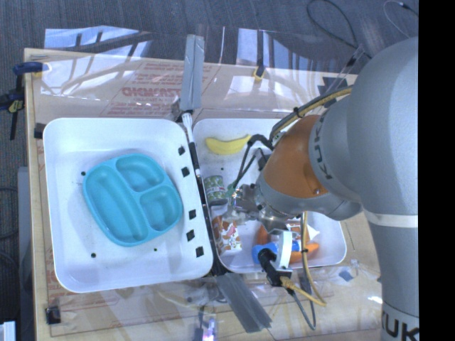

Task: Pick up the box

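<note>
The box [226, 236] is seen in the near left part of the right bin [227, 124], just beside the wall that divides it from the left bin [64, 190]; it is printed in orange and white, but no word on it can be read. The gripper [243, 199] is placed over the middle of the right bin, a little farther away than the box and close to a small can [214, 188]. Whether it is open or closed cannot be told, because it is covered by the wrist, and nothing is seen to be held. The step in hand is judged to be the approach. To do it well, the gripper should be brought toward the near left until it is centred over the box, and it should be opened wide before it is lowered. The box is best taken across its narrow side, so that the dividing wall and the can are not touched. A banana [226, 145] at the far side and a blue plate [133, 197] in the left bin are well apart and can be ignored. On the arm [384, 119] the letters "KUK" are read at the near right; the red print on the cardboard [153, 89] behind the bins appears mirrored and is not legible
</note>
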Controlling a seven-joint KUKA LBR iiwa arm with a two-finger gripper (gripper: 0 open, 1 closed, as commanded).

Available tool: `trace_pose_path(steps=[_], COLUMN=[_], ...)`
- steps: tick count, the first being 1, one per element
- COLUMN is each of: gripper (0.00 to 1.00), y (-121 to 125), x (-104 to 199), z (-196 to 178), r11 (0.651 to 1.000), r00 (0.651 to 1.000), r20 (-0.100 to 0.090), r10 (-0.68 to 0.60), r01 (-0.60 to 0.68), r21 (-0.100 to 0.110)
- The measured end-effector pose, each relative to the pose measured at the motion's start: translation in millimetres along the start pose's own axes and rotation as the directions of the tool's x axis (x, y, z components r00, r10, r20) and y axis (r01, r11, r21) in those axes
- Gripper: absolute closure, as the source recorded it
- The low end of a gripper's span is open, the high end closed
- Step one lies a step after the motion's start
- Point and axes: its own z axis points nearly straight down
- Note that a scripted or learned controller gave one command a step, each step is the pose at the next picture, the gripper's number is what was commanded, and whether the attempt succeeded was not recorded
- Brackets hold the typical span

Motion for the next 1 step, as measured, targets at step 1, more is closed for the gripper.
trace_pose_path(steps=[1], gripper=[1.0], y=[-27.5], x=[67.5], z=[-80.0], r11=[0.999], r00=[0.999], r20=[-0.006], r10=[0.034], r01=[-0.033], r21=[0.033])
